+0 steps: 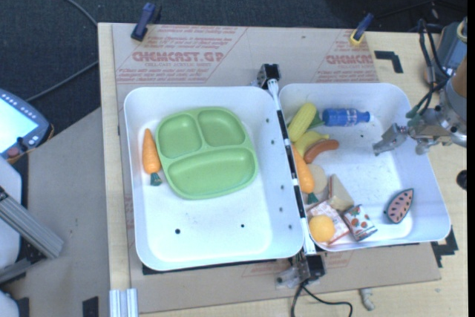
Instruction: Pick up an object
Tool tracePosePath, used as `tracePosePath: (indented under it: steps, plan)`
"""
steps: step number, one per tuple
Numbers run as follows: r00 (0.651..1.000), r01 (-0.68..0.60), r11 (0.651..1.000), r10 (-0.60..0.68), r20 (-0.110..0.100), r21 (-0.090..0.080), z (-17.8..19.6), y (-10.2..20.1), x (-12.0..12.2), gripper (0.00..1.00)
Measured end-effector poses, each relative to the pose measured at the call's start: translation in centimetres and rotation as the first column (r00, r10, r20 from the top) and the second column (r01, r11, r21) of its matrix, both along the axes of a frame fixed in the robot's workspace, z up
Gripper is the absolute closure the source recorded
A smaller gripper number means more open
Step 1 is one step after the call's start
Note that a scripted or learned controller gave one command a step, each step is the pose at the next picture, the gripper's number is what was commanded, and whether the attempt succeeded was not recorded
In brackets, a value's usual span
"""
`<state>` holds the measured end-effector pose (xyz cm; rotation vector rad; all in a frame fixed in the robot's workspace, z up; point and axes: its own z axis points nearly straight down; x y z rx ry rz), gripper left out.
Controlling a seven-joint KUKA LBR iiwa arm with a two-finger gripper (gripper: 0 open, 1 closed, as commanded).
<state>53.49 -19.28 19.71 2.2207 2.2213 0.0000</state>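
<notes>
My gripper (pixel 407 140) hangs over the right side of the right bin (pixel 427 182), open, with nothing between its fingers. Bare bin floor lies below it. A blue bottle (pixel 346 116) lies to its left near the back wall. A watermelon slice (pixel 398 206) rests toward the front right. Along the bin's left side sit a corn cob (pixel 301 120), a sausage (pixel 320 150), a carrot (pixel 303 173), a cheese wedge (pixel 340 193), an orange (pixel 322 228) and a small printed can (pixel 361 223).
The left bin (pixel 223 226) holds a green divided plate (pixel 205 152) and a second carrot (pixel 151 152) beside it. A raised divider (pixel 286 152) runs between the bins. Cables hang at the far right by the arm (pixel 454 63).
</notes>
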Motion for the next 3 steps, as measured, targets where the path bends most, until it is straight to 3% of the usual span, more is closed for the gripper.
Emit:
tracePosePath:
  steps: [1,2,3]
  plan:
    - [1.000,-0.001,1.000,0.001,0.000,0.001,-11.3,8.2,2.7,0.00]
    - [1.000,0.001,1.000,-0.001,0.002,0.000,-10.3,8.2,2.7,1.00]
    - [1.000,-0.001,1.000,0.001,0.001,0.002,-1.2,17.6,3.2,1.00]
